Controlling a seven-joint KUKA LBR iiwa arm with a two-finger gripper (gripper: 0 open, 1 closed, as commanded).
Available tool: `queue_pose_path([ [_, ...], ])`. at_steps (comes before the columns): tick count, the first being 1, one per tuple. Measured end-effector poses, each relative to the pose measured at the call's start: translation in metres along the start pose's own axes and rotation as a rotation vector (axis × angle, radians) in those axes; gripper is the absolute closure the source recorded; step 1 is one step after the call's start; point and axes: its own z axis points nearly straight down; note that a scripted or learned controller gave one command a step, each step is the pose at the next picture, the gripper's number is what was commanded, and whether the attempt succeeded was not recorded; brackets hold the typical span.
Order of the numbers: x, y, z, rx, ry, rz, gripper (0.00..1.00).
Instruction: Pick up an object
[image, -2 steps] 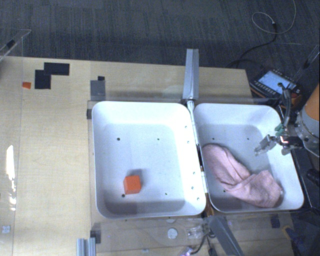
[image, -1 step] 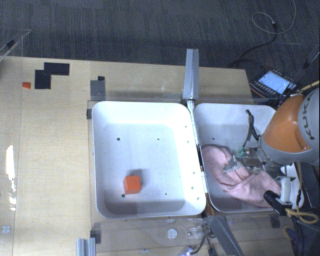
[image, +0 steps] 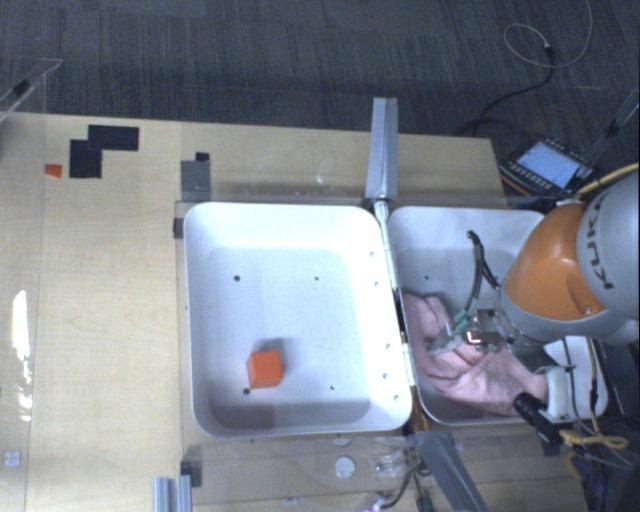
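Observation:
An orange cube (image: 265, 369) lies on the floor of the left bin (image: 285, 225), toward its near left. A crumpled pink cloth (image: 455, 365) fills the near part of the right bin (image: 440, 235). My gripper (image: 462, 335) is down over the cloth's upper middle, touching or just above it, with the orange-banded arm reaching in from the right. The wrist hides part of the cloth.
A grey metal divider post (image: 381, 150) stands at the far edge between the two bins. Black blocks (image: 98, 148) and a small orange piece (image: 53, 171) sit on the wooden bench at far left. A tablet (image: 545, 165) lies beyond the right bin.

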Motion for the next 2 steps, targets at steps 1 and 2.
queue_pose_path([
  [1, -0.018, 0.051, 0.002, 0.004, 0.002, 0.002, 0.0],
  [2, -0.054, 0.067, 0.003, 0.007, 0.003, -0.04, 0.0],
])
